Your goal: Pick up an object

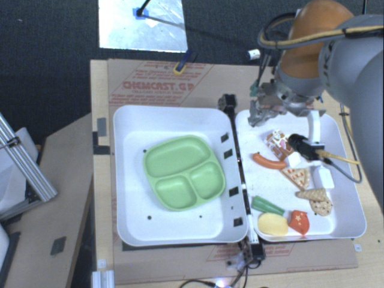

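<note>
Above the glossy right bin [354, 221] of plastic food, metal pincer [259, 114], finger state unclear.

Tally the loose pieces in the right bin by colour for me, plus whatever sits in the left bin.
Right bin:
Orange-red: 2, the sausage and the red piece
Green: 1, the green piece
Yellow: 1, the yellow piece
Tan: 2, the pizza slice and the waffle cone
Red-and-white: 1, the patterned piece
White: 1, the white block
Left bin:
Green: 1, the divided tray
Total: 9
</note>
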Robot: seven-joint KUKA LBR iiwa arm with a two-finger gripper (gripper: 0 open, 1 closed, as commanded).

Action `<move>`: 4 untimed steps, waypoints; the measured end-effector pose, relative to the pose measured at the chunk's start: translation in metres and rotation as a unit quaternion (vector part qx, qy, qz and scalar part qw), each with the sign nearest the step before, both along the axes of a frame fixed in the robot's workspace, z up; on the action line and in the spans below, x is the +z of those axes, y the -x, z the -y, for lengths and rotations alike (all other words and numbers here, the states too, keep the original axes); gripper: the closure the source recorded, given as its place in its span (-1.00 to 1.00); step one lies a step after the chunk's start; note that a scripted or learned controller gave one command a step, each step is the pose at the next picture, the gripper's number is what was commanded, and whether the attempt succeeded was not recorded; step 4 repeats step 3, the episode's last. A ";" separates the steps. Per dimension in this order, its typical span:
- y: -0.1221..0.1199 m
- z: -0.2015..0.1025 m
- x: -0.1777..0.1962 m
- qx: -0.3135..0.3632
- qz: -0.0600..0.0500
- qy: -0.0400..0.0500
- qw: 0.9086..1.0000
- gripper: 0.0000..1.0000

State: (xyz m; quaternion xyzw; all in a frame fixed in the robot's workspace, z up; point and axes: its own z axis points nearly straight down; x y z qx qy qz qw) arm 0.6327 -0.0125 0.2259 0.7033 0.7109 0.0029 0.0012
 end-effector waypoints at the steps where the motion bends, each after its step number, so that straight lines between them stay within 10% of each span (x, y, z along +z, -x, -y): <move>1: -0.011 -0.024 -0.011 -0.002 -0.001 0.001 1.000 1.00; 4: -0.019 -0.019 0.002 -0.002 -0.001 0.001 1.000 1.00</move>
